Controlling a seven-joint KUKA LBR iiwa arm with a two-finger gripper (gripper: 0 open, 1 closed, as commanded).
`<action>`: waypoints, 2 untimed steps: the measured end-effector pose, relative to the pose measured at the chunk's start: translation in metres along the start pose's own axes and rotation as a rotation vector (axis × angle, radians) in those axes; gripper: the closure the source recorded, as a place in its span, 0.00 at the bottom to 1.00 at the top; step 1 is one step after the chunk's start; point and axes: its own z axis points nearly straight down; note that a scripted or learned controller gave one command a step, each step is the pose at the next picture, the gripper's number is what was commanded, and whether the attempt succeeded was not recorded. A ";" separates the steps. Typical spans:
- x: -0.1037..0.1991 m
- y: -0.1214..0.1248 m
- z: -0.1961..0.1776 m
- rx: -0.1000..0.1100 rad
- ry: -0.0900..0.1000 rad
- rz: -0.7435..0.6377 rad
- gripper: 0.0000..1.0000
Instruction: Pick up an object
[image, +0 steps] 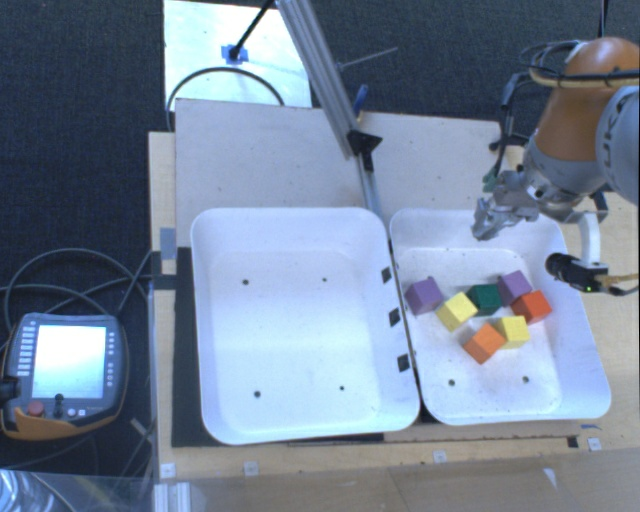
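A pale wooden counter (270, 160) is carrying two shallow white bins. The end effector (490, 222) is hanging over the right bin (500, 395), at its far edge; how it is set, I cannot tell. Small matte blocks are clustering mid-bin: purple block (424, 294), yellow block (457, 309), green block (486, 296), orange block (484, 342). Judging by this, the approach is beginning; descending onto one block comes next.

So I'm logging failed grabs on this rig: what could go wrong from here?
The small coloured blocks in the right white bin lie packed together, so the descending gripper may nudge neighbours or close on two. The green block is hemmed in, leaving little finger room. The gripper hangs near the bin's far wall, off the cluster.
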 end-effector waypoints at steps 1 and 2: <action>0.000 0.002 -0.032 0.002 0.000 0.000 1.00; 0.048 -0.003 -0.024 0.007 0.002 -0.004 1.00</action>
